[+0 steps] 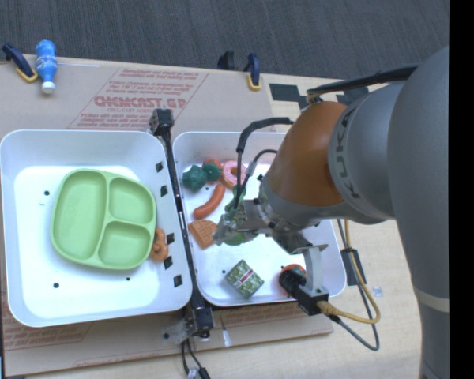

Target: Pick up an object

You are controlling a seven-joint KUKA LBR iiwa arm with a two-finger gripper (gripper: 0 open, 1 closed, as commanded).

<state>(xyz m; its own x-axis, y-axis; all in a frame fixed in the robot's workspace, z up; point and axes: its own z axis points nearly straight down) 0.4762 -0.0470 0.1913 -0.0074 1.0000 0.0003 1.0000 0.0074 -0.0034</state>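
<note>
In the right bin (213,290), a sausage (208,202), a green toy (194,178) and an orange wedge (203,231) crowded my gripper (231,231), with a patterned block (243,279) nearer. Whether I gripped anything, I could not tell. A green plate (103,219) lay left.

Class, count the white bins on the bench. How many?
2. The left bin holds a green divided plate; the right bin beside it holds small items, under the arm.

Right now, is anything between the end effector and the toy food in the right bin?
Nothing visible. The end effector hangs low in the right bin, right beside the orange wedge, with the sausage just beyond. The arm hides whatever lies directly beneath it.
</note>
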